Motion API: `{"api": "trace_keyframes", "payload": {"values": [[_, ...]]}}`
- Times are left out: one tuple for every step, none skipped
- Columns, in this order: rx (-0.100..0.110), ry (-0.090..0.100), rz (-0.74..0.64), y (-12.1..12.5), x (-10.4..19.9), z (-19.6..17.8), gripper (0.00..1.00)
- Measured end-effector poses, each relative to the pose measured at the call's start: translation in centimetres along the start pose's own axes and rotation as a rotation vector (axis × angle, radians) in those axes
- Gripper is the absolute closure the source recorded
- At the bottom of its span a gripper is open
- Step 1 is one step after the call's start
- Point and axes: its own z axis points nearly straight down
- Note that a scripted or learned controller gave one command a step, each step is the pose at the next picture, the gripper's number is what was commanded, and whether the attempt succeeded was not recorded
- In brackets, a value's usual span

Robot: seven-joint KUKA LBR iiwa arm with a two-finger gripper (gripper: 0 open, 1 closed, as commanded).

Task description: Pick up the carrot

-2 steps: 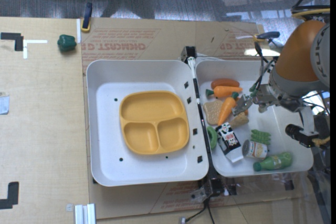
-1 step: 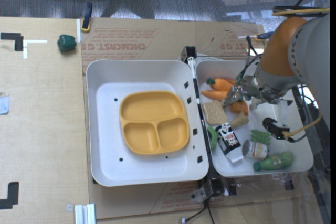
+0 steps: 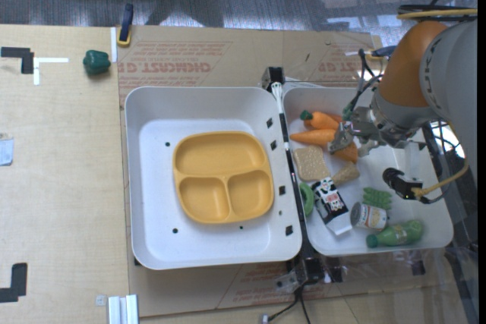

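Observation:
Two orange carrots lie at the far left of the right bin [image 3: 437, 228]: one carrot [image 3: 325, 120] with a green top, and a second carrot [image 3: 311, 138] just in front of it. A further orange piece [image 3: 348, 155] shows under the gripper. My gripper [image 3: 346, 139] is down in the right bin, right at the carrots' right ends. The grey arm with its orange band [image 3: 410, 64] reaches in from the right and hides what lies below the wrist.
A bread slice [image 3: 310, 162], a cracker [image 3: 346, 174], a milk carton [image 3: 331, 202], a can [image 3: 370, 217], a green bottle [image 3: 396, 234] and green vegetables [image 3: 377, 198] crowd the right bin. The left bin [image 3: 144, 186] holds a yellow divided plate [image 3: 224, 177]. A green object [image 3: 96, 62] sits on the bench.

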Motion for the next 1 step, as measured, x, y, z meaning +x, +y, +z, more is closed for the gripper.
{"api": "trace_keyframes", "payload": {"values": [[0.0,0.0,0.337,5.15,8.27,-9.13,1.0]]}}
